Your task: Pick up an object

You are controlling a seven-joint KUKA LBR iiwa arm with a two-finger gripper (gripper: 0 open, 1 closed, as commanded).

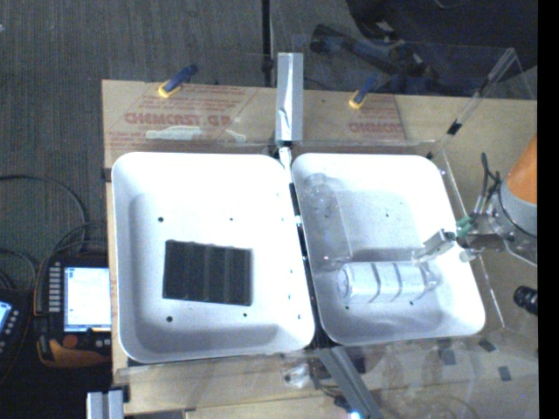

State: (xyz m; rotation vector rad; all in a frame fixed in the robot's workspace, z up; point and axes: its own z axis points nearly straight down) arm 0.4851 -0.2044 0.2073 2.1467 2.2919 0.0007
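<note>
A black ribbed pad [208, 272] lies alone in the left bin [131, 182]. In the right bin [454, 308], a clear bottle [387, 282] lies on its side, near the gripper [447, 242]; whether that is wide or closed, I cannot tell.

Bright, even light from above washes out my two white bins [210, 168], their walls glaring nearly featureless. Shadows are soft and shallow. The floor [131, 24] beyond stays dim, and the whole picture looks slightly soft and grainy.
</note>
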